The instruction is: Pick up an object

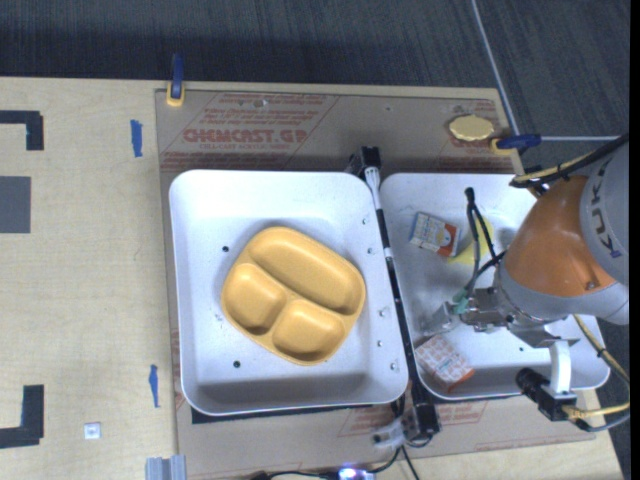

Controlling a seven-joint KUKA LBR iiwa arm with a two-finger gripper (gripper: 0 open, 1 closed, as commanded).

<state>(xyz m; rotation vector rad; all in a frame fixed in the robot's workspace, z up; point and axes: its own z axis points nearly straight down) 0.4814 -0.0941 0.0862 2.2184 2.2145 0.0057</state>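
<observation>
Down in the right bin (590, 373), the gripper (452, 313) hangs above a packet (443, 358), its state impossible to tell; a yellow tray (292, 293) fills the left bin (195, 268).

Yellow tray (292, 293), white bins (195, 268)

Pale wooden bench (80, 298) under a brown board (300, 128), perhaps cardboard, bearing two white bins (190, 268).

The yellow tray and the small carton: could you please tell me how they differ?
The yellow tray is large, rounded, plain yellow and has three compartments; the small carton is little, boxy, white with printed colours. The yellow tray lies in the left bin; the small carton lies in the right bin. Both rest on a bin floor.
</observation>
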